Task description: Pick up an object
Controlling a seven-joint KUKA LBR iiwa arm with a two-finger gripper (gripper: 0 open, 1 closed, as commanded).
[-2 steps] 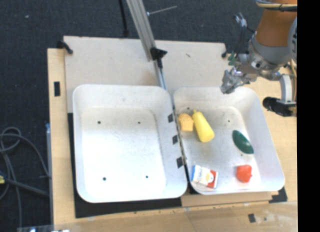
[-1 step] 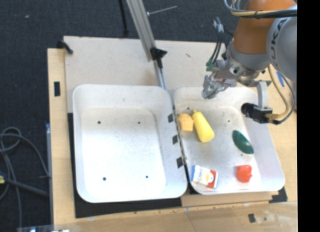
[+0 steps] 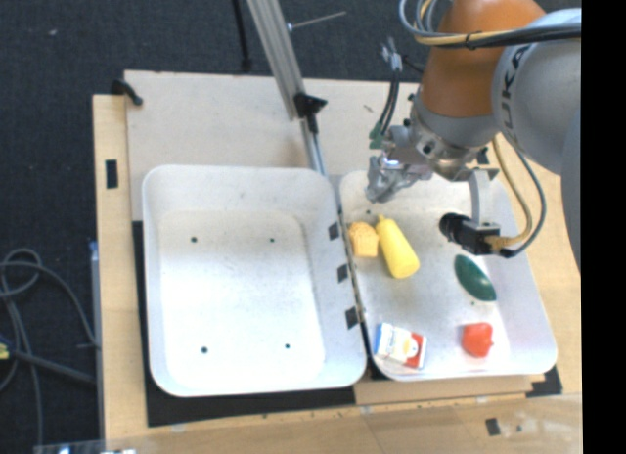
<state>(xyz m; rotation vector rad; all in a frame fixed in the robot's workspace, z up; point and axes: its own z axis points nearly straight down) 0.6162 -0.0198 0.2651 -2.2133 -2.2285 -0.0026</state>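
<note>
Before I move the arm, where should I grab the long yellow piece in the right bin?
Take the long yellow piece across its middle, coming straight down. It lies flat, running diagonally from upper left to lower right, so turn the pincer to close across its narrow width. A smaller yellow-orange piece sits close against its upper left end, so stay toward the centre or lower half, where both sides look free.

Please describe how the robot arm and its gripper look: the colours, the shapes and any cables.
The arm is grey and rounded, with a bulging orange band above the wrist. Looped grey cables sit on top of the band, and more cables curve down beside the wrist. The gripper is small, metallic grey.
</note>
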